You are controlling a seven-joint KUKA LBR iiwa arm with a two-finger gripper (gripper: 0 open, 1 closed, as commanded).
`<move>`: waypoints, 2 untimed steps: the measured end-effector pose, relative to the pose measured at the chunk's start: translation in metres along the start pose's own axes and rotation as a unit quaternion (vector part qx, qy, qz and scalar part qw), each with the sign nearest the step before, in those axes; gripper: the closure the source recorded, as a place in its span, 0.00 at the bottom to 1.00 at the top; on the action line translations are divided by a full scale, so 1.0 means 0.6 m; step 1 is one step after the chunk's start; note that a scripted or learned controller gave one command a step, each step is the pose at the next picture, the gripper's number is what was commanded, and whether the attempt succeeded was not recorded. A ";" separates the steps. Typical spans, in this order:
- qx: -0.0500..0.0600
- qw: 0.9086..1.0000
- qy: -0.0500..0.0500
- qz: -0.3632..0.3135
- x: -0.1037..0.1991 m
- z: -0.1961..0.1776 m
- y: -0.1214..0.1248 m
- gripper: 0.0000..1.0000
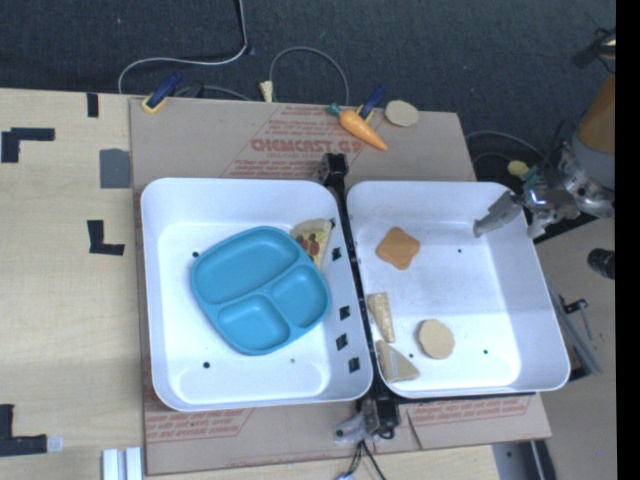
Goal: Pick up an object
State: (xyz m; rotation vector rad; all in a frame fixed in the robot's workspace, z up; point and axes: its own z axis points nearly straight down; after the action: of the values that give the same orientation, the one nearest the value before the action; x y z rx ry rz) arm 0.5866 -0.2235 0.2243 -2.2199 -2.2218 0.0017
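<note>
My gripper (497, 216) hangs over the right rim of the right bin (520, 298), with one grey finger slanting down-left toward the bin's upper right corner; nothing shows between the fingers. Inside that bin lie an orange-brown toast-like piece (398, 248) at the upper left, a round tan cookie (436, 339) lower down, a pale wedge (381, 316) by the left wall, and a tan triangular piece (397, 365) in the lower left corner. All sit well left of the gripper.
The left bin (165, 268) carries a blue divided plate (261, 289) and a pizza-slice toy (315, 238) beside the divider. Outside the bins, on the cardboard behind them, rest a toy carrot (362, 128) and a small round beige piece (401, 114). Cables run along the back.
</note>
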 end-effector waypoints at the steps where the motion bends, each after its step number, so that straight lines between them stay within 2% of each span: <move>1: 0.002 1.000 0.002 -0.005 0.168 0.234 0.089 0.00; 2: -0.002 1.000 -0.002 -0.001 0.194 0.230 0.084 0.00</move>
State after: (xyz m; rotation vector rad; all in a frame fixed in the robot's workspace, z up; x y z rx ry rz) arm 0.6364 -0.1071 0.0863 -2.2222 -2.2282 0.0006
